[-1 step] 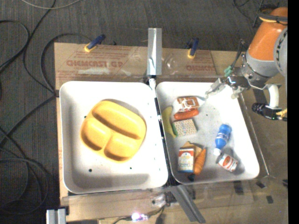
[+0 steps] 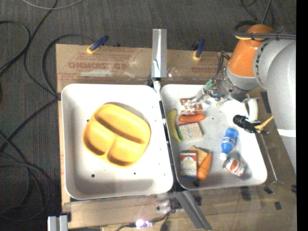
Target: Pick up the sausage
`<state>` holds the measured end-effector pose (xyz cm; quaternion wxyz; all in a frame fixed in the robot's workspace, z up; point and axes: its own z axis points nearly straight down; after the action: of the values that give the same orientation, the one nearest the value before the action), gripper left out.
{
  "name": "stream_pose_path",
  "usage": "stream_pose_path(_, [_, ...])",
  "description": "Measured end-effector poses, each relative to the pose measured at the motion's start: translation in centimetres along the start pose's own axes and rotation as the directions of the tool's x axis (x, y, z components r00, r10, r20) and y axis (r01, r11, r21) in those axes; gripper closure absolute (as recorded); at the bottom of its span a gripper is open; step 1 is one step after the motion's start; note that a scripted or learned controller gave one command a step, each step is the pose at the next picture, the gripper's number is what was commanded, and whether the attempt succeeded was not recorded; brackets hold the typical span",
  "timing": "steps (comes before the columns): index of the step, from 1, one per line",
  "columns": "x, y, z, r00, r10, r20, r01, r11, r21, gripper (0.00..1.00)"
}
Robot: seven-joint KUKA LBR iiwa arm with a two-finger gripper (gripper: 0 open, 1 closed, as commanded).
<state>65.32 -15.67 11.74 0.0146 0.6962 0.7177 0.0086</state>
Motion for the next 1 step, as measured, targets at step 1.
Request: stream_pose_path(1, [0.63, -1.17, 0.60, 0.996, -0.086, 0.007, 0.086, 0.996, -0.024, 0.00])
